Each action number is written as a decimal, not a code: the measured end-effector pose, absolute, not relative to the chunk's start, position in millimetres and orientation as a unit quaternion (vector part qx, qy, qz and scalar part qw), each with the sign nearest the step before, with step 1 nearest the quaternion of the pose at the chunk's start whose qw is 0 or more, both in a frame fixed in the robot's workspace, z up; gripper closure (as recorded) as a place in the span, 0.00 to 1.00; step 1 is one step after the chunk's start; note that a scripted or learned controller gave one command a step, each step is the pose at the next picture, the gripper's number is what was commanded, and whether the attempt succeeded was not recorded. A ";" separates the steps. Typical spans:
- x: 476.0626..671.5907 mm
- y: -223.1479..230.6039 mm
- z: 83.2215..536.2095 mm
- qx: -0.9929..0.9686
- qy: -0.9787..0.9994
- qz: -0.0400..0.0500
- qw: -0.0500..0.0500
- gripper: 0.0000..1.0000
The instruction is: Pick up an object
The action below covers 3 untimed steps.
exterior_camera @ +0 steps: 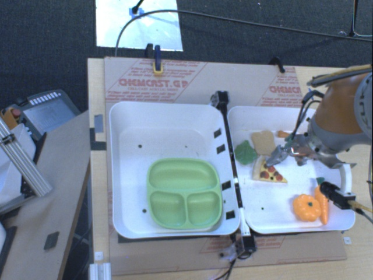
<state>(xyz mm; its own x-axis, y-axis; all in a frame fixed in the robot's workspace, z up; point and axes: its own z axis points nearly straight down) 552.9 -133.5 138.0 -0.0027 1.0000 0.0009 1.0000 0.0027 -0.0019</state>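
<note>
Fig. legend, overhead cam. I see two white bins side by side on the bench. The left bin (125,156) holds a green divided plate (185,193) w/ three compartments, sitting toward the near side of the bin.

The right bin (256,214) holds the toy food. A green leafy piece (245,153) lies at the bin's left side, just beside a tan bread slice (263,140) to its right and slightly farther back. A pizza slice (268,172) lies near the bin's center, nearer to me than the bread. An orange pumpkin (305,207) sits at the near right, touching or just beside a carrot (322,203) on its right. A small orange item (282,134) lies at the far side, too small to identify.

The arm (344,112) reaches in from the right, orange band showing. The gripper (281,155) sits low over the right bin, tips between the bread slice and the pizza slice, at the pizza's far edge. I can't tell whether the fingers are apart or closed; no obj. is visibly between them. I see all the food pcs lying in the bin.
</note>
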 end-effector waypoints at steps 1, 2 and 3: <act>554.8 -133.4 89.1 -0.707 -0.707 -0.002 -0.001 0.00; 557.8 -132.1 103.8 -0.706 -0.708 -0.005 -0.004 1.00; 562.3 -132.3 147.1 -0.706 -0.709 -0.001 -0.002 1.00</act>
